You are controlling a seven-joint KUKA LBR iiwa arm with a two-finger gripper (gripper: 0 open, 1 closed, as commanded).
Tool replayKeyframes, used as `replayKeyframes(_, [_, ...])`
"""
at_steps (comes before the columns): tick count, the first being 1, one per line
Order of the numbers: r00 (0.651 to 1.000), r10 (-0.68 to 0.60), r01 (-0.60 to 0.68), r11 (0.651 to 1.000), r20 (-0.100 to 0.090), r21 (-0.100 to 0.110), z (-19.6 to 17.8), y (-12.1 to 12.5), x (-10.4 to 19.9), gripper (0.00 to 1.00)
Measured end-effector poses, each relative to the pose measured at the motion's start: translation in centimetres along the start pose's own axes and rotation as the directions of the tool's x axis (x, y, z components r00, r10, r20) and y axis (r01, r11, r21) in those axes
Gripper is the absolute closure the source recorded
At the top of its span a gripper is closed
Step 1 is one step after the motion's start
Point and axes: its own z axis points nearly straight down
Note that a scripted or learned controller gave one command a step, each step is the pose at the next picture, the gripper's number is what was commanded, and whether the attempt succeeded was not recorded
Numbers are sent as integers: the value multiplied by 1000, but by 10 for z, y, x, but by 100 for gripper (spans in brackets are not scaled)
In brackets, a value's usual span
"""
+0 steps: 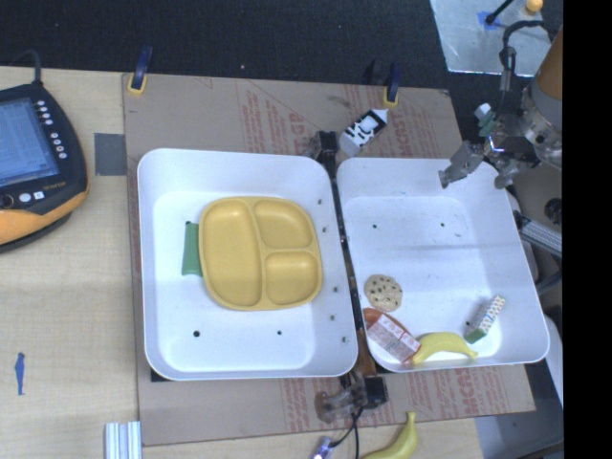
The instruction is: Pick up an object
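Note:
My gripper (480,171) hovers over the far right corner of the right bin (430,228), its two fingers spread open with nothing between them. Well below it, along the bin's near edge, lie a round cookie (382,292), a red and white packet (390,334), a yellow banana (445,348) and a small striped stick (489,316). The left bin (172,342) holds a yellow divided plate (260,251) with a green flat piece (191,249) poking out from under its left side.
A teach pendant (33,165) rests on the bench at far left. A black and white item (363,129) lies behind the bins. Another banana (402,440) sits outside at the front edge. Blue clamps (141,68) hold the cardboard.

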Motion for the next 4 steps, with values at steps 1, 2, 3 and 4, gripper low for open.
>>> replayKeyframes(1, [1000,-1,1,1000,0,3,141,22,41,0])
replayKeyframes(2, [1000,3,-3,1000,-1,-1,167,48,-50,0])
replayKeyframes(3, [1000,-2,2,1000,0,2,178,10,25,0])
replayKeyframes(4, [1000,2,-2,1000,-1,-2,177,21,-60,0])
